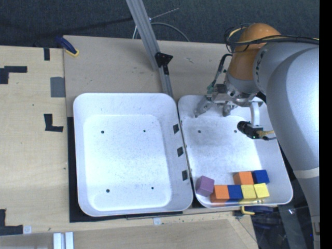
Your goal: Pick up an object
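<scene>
In the right bin [218, 139], coloured blocks [241, 187] cluster near its front edge.

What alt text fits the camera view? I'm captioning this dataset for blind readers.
A grey robot arm's gripper hovers at the far end of the right white bin, apart from a cluster of coloured blocks at the bin's near end. The left white bin sits alongside on the wooden bench.
</scene>
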You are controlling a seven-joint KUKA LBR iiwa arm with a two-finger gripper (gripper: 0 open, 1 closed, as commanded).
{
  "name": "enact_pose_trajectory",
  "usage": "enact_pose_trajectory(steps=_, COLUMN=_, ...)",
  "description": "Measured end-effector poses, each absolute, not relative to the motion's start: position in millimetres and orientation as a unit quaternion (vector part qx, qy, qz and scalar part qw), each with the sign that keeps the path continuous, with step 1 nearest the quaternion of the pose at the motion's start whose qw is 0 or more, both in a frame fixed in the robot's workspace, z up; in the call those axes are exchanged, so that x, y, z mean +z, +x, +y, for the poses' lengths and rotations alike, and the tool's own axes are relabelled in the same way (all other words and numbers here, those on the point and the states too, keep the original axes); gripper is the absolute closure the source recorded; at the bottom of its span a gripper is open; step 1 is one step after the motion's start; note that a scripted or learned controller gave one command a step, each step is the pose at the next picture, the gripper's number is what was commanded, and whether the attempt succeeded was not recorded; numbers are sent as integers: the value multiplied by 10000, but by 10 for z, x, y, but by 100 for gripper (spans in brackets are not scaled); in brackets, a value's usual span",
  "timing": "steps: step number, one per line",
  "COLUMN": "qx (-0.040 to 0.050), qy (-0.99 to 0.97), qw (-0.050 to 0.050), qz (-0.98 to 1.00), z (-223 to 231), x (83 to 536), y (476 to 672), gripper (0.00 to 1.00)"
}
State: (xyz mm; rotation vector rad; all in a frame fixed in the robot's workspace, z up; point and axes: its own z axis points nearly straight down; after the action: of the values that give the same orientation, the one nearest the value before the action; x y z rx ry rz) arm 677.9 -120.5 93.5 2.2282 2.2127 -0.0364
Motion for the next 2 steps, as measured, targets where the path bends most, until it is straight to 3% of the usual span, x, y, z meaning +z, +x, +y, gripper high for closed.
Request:
enact_pose_trajectory(steps=1, qx=-87, qy=7076, qw=-26, qz=7065, z=-953, x=905, y=6748, gripper=0)
enact_pose_trajectory(steps=2, qx=11, qy=7072, qw=12, qz=7070, z=-865, x=1971, y=6131, gripper=0)
